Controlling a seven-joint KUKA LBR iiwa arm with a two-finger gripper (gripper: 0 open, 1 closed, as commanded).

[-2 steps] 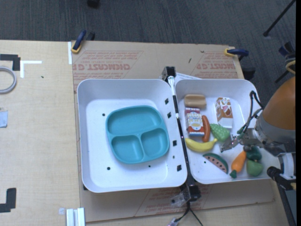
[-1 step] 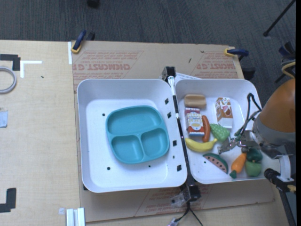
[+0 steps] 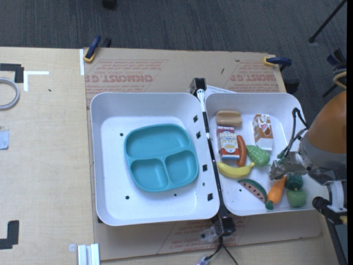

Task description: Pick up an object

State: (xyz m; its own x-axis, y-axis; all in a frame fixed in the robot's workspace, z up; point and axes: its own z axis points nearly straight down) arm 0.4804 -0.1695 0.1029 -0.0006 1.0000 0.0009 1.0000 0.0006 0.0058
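The right bin holds several toy foods. Among them are a brown bun, a red packet, a sausage, a small carton, a leafy green piece, a banana, a watermelon slice, a carrot and a green pepper. My gripper is low in the right part of this bin, just above the carrot's top end and right of the leafy green piece. A dark green object lies partly under the wrist.
The left bin holds a teal divided plate. The arm's orange band hangs over the right bin's right rim. Blue-and-yellow clamps pin down the cardboard sheet under the bins.
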